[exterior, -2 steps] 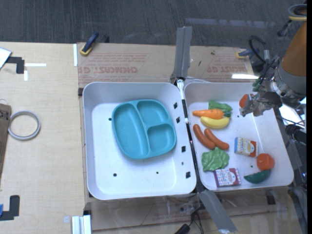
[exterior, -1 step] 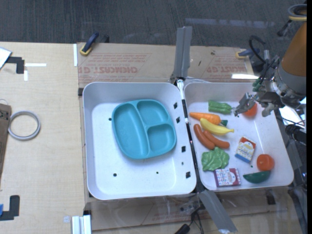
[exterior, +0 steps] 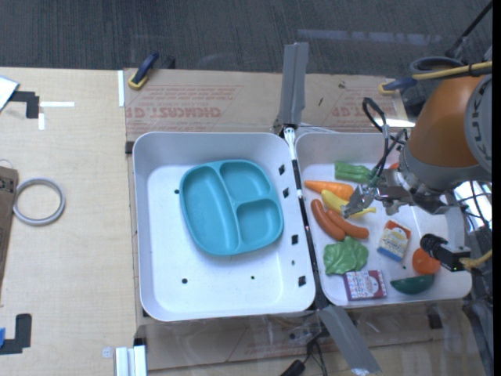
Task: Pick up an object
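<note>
Looking down on the bench, we log two shallow white plastic bins side by side, rims touching along the middle. In the left bin (exterior: 156,233) lies one smooth, glossy teal plastic plate (exterior: 231,206) with rounded corners and three compartments, near the bin's centre and turned at an angle.

In the right bin (exterior: 462,288) we count small toy foods, mostly moulded plastic:
- green pepper-like piece (exterior: 351,171) near the far edge
- orange carrot (exterior: 327,186) by the left wall
- yellow banana-shaped piece (exterior: 335,201) just beside the carrot
- two red sausages (exterior: 335,219), lying parallel
- crinkled green lettuce leaf (exterior: 345,255), rough-textured
- small white and orange carton (exterior: 394,240); print too small to read
- flat pink and white packet (exterior: 365,285) at the near edge; print unreadable
- orange-red round fruit (exterior: 424,262) and dark green wedge (exterior: 412,284) at the near right corner

The metal two-finger gripper (exterior: 358,204) sits low over the banana and sausages; we cannot tell its opening, nor see anything held.

Brown cardboard (exterior: 188,99) behind the bins reads, reversed, something like "CHEMCAST". A grey tape ring (exterior: 35,200) lies at the bench's left edge.
</note>
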